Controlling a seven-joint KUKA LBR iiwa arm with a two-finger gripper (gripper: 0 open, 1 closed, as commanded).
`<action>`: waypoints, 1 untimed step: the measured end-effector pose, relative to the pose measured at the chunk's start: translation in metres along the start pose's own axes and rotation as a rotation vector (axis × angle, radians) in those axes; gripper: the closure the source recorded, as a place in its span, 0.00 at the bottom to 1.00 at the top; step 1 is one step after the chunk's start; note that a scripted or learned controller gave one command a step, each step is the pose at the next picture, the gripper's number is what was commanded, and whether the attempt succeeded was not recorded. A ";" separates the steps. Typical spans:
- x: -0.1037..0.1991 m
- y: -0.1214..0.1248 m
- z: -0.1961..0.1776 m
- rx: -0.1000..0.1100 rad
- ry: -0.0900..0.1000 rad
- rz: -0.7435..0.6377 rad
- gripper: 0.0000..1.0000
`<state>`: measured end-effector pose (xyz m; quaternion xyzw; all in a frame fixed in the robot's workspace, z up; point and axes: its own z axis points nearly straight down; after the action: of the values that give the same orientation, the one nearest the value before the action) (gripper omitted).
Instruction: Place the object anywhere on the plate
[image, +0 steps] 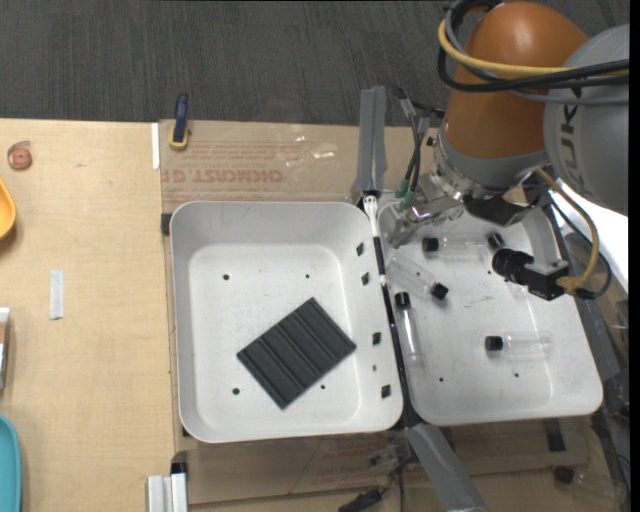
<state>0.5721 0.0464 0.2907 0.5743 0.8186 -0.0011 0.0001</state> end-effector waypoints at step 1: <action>0.017 -0.058 0.013 0.001 0.001 -0.275 1.00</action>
<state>0.5121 0.0426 0.2780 0.4565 0.8897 -0.0010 -0.0008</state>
